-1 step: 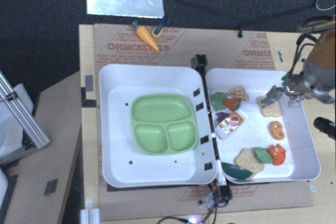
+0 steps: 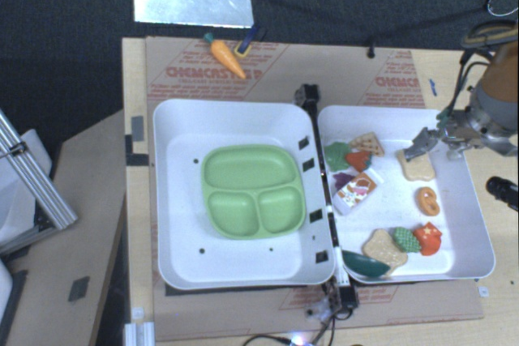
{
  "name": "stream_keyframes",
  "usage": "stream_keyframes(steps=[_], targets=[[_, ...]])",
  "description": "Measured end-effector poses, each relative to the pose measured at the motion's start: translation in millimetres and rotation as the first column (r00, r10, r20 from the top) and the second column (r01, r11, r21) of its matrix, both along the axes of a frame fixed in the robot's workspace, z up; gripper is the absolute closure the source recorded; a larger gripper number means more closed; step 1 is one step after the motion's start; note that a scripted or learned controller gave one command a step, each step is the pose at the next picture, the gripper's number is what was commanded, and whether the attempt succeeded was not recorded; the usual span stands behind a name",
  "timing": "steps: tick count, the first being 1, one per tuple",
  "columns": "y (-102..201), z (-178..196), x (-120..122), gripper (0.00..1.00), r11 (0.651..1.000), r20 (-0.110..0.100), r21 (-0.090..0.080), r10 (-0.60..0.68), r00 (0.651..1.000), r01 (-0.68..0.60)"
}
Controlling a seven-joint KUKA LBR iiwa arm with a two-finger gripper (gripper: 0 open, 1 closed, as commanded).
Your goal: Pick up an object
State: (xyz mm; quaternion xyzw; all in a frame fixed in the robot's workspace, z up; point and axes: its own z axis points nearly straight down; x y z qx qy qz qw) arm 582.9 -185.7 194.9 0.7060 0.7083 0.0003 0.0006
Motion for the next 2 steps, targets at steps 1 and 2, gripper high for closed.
stream_keyframes(steps=[1,2], targets=[[-6.1,-48.9,6.4,0.00,1.000,-0.003,0.000,-0.002,1.000,0.002],[0.8,-92.8,6.4,0.00,1.000,-0.003,0.001,0.001,1.000,-0.001]])
